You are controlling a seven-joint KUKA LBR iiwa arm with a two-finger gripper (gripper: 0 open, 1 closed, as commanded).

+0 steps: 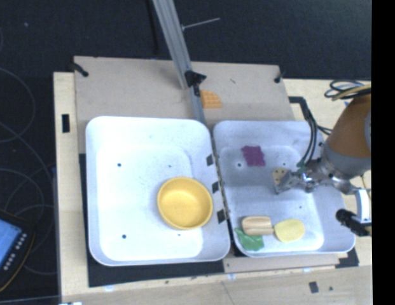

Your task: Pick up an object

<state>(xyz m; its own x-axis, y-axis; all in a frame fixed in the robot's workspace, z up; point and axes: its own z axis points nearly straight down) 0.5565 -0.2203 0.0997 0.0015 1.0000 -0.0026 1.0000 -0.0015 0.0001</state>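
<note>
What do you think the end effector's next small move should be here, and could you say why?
Probably a short shift toward the near edge of the right bin. The end effector hangs above bare bin floor, with nothing seen between its fingers. The tan block and the yellow piece lie closest, near the front wall; the purple piece sits farther back.
</note>
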